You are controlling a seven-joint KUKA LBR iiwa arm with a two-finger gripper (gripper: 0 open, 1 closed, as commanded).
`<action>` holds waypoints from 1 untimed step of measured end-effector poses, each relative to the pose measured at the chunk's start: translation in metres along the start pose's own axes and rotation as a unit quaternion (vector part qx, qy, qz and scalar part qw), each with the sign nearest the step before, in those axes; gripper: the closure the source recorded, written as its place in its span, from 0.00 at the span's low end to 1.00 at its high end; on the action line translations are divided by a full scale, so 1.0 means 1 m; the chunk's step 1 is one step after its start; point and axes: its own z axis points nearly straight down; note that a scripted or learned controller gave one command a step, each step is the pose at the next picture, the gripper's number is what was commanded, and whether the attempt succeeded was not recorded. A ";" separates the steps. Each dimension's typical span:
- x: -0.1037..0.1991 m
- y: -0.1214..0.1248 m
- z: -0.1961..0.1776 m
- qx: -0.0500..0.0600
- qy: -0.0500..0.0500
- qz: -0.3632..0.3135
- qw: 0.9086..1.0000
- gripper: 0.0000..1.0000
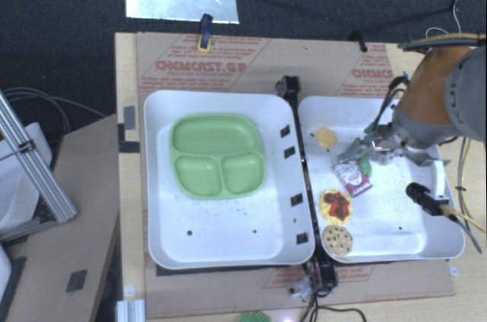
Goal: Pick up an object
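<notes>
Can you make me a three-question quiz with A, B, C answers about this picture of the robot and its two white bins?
1. Where is the green tray?
A. in the left bin
B. in the right bin
C. on the floor

2. How many sections does the green tray have?
A. one
B. three
C. six

3. Where is the gripper?
A. over the left bin
B. low in the right bin, by the pink and white packet
C. far outside both bins

Answers:
1. A, it lies in the left bin.
2. B, one wide section sits above two small ones.
3. B, it is down in the right bin, close to the packet.
</notes>
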 end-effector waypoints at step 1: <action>0.023 -0.042 -0.008 -0.005 -0.003 0.002 1.000 0.00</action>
